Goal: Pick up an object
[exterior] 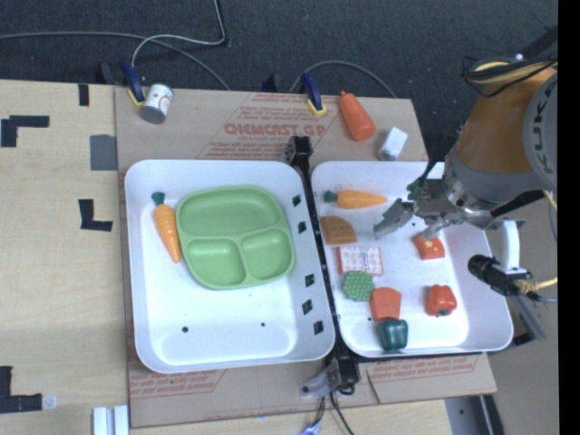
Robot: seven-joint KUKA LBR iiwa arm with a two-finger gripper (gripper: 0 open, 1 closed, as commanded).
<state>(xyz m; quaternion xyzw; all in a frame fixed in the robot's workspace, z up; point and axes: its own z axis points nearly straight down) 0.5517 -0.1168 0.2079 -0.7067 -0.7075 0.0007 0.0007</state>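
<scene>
Camera view, looking down at a slant. Two shallow white bins sit side by side on a brown cardboard sheet laid over the pale wooden surface [54, 270].

The left white bin [163, 333] holds a green three-compartment plastic plate [237, 236] at its centre. A small orange toy carrot with a green top [166, 228] lies just left of the plate, along the bin's left side.

The right white bin [471, 333] holds the loose toys. A second orange toy carrot [360, 199] lies at the far left of this bin, its green top pointing left. Nearer, along the bin's left side, come a tan bread-like piece [338, 231], a flat red-and-white patterned square [361, 260] and a round green bumpy toy [358, 285]. An orange-red block [386, 303] touches a dark green toy pepper [392, 333] at the bin's near edge. A red toy pepper [440, 300] sits to their right, apart from them. A small red-orange block [430, 246] lies toward the middle right.

The grey arm with its orange band [507, 125] enters from the right. Its tool [415, 222] hangs over the middle of the right bin with the two fingers spread wide: one dark finger [394, 217] points left toward the carrot, the other reaches down just beside the small red-orange block. Nothing is seen between the fingers.

Beyond the bins, on the cardboard, lie an orange toy bottle shape [356, 117], a small white cube [393, 142] and a small white-and-red cylinder [157, 101].
</scene>
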